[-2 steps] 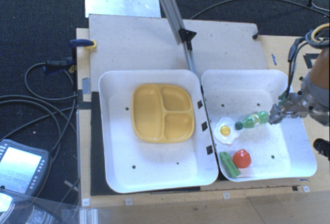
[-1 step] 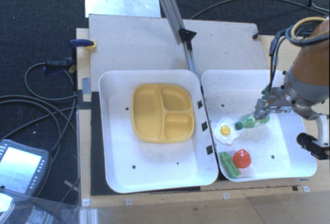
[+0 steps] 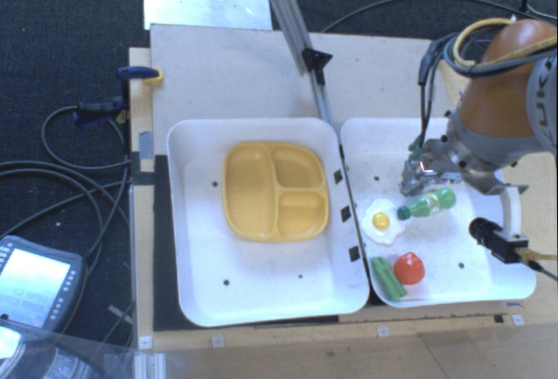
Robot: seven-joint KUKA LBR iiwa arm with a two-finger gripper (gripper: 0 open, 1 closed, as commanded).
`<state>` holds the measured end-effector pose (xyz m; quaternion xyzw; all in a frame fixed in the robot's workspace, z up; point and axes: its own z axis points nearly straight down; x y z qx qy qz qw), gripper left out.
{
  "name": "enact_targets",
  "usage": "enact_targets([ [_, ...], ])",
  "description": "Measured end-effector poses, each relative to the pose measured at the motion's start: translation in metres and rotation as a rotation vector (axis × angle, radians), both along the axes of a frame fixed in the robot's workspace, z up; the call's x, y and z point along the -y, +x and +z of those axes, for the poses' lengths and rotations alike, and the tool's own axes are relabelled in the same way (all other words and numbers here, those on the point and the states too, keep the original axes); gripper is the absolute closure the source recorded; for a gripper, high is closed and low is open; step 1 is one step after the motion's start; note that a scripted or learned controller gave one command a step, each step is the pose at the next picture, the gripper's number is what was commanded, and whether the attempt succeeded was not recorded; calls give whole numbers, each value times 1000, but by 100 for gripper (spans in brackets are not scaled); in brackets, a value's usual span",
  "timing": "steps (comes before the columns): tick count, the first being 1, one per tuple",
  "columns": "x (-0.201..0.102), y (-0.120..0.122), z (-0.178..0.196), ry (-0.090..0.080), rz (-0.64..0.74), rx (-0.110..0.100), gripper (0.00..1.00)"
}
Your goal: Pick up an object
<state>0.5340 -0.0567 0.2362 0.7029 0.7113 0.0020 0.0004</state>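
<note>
In the right-hand shallow white bin (image 3: 523,281), the small green plastic bottle (image 3: 428,204) lies on its side, long axis running eight to two o'clock, just at five o'clock of the metal two-finger gripper (image 3: 417,177), whose spread I cannot tell.

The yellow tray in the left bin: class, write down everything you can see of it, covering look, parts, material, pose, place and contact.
The yellow tray is a rounded rectangle that looks like matte moulded plastic, split by raised ridges into three compartments: one long section on the view's left and two smaller ones on the right. It lies flat and upright, slightly rotated, on the floor of the left bin, towards the far side. Nothing lies in it, and it touches nothing but the bin floor.
</note>
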Motion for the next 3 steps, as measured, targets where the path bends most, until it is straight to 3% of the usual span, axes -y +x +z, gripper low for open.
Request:
enact_targets([
  [3,-153,55,-10,1,0,-1,100],
])
